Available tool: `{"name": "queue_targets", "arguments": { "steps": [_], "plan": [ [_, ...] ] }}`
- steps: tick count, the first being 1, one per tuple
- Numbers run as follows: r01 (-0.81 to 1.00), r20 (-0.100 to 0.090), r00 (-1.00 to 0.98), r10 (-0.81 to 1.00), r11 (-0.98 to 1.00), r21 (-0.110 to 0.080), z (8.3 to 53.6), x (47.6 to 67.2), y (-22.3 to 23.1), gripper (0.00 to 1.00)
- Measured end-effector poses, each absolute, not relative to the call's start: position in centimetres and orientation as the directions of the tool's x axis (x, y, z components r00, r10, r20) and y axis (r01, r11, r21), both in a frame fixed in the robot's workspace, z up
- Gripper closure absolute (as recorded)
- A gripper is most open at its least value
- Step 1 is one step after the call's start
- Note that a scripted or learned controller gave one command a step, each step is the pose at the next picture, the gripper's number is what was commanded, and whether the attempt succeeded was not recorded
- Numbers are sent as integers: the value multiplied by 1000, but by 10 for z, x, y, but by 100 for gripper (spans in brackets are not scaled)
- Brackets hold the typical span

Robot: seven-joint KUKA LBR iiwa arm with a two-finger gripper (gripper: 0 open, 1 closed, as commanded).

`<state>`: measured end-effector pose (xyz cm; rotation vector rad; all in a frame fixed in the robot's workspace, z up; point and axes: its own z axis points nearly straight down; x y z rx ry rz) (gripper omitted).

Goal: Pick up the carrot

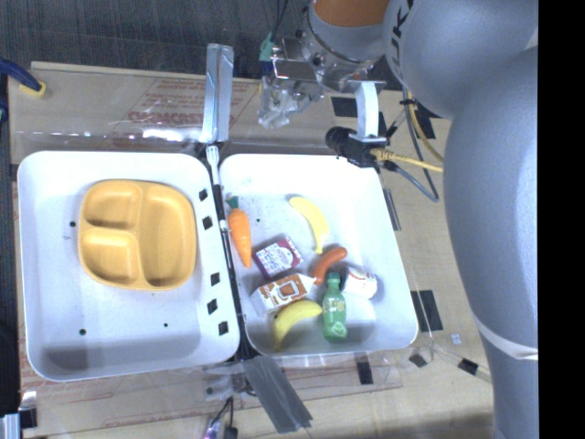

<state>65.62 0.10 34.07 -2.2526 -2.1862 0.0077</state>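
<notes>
The carrot (239, 231), orange with a green top, lies along the left wall of the right bin (384, 218), pointing toward the front. My gripper (277, 108) hangs above the bench behind the right bin's back left corner, well clear of the carrot. Its translucent fingers point down with nothing between them.
The right bin also holds a banana (311, 219), a purple carton (277, 257), a brown carton (282, 292), a second banana (293, 319), a green bottle (335, 309), a sausage-like orange piece (329, 261) and a white item (360, 284). A yellow divided plate (139, 232) sits in the left bin (46, 337).
</notes>
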Motion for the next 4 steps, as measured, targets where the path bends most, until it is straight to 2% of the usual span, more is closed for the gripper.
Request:
{"name": "queue_targets", "arguments": {
  "steps": [1, 2, 3, 4],
  "plan": [
    [891, 1, -455, 891, 455, -5, 236, 655, 54, 100],
    [720, -1, -694, 720, 694, -1, 248, 657, 100, 100],
    [718, -3, -696, 718, 696, -2, 258, 657, 99, 100],
    [577, -3, -817, 577, 817, 1, 262, 649, 169, 100]
  ]
}}
